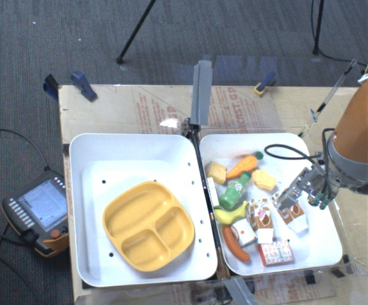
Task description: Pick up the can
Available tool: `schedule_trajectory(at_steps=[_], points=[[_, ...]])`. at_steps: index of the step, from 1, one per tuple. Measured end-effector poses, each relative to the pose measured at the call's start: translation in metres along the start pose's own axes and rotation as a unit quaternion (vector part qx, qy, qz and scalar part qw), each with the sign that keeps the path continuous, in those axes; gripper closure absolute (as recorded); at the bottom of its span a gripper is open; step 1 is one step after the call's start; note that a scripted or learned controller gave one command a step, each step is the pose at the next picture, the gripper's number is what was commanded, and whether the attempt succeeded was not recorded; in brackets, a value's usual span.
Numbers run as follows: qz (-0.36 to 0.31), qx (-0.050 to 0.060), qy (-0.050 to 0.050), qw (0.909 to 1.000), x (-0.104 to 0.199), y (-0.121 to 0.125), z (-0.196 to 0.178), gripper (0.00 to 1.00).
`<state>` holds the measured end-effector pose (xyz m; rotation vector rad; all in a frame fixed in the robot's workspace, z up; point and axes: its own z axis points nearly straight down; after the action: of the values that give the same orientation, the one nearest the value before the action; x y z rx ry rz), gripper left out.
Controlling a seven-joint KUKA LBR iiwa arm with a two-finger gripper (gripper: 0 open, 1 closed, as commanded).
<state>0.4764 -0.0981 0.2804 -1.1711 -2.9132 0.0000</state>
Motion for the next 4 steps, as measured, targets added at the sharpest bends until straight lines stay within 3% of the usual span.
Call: schedule_trajectory(at_steps=[1,2,3,4], points=[[0.226,0.001,0.000,0.9740,-0.009,-0.010,-0.023,1.00],[0.328,0.001,0.000,0.9447,0.020,0.021,-0.043,1.00],[0.628,0.003,0.000,0.7779,0.008,0.007,-0.030,1.00],[0.656,0.003,0.001,0.7544,-0.033,-0.036,0.004,1.00]])
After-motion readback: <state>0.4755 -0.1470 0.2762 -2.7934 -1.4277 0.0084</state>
